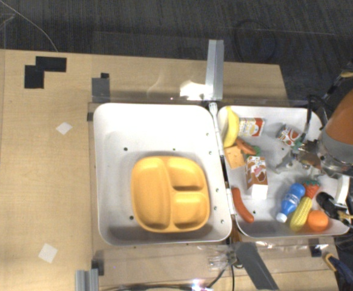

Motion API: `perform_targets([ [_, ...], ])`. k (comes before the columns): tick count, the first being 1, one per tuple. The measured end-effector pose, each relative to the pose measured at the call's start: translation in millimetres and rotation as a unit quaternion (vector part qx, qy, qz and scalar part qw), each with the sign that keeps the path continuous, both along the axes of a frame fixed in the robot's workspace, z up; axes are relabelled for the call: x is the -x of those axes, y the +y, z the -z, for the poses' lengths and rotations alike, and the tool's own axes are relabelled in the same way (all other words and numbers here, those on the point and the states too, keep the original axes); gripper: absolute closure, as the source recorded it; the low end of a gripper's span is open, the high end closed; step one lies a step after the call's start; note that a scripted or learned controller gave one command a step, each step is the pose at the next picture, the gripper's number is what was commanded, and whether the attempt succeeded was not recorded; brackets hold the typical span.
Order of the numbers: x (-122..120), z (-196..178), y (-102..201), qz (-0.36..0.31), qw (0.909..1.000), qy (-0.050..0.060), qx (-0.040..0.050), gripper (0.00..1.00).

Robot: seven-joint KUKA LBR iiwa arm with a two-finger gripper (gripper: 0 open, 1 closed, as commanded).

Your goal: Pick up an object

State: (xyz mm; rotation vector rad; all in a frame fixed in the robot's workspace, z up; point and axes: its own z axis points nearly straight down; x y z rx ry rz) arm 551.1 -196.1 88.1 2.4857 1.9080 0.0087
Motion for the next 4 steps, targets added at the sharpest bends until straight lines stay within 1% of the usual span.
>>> perform_targets([
  [1,-45.1,1.0,10.6,0.119,0.9929,0.001,-0.0016,0.00],
  [2,-61.9,-0.4,112.2,0.210,0.9777,0.000,-0.0041,0.00],
  [3,-77.3,-9.6,10.9,0.281,0.9598,0.002,-0.0021,0.00],
  [4,-50.4,1.4,0.9,0.336,0.9417,0.002,-0.0025,0.00],
])
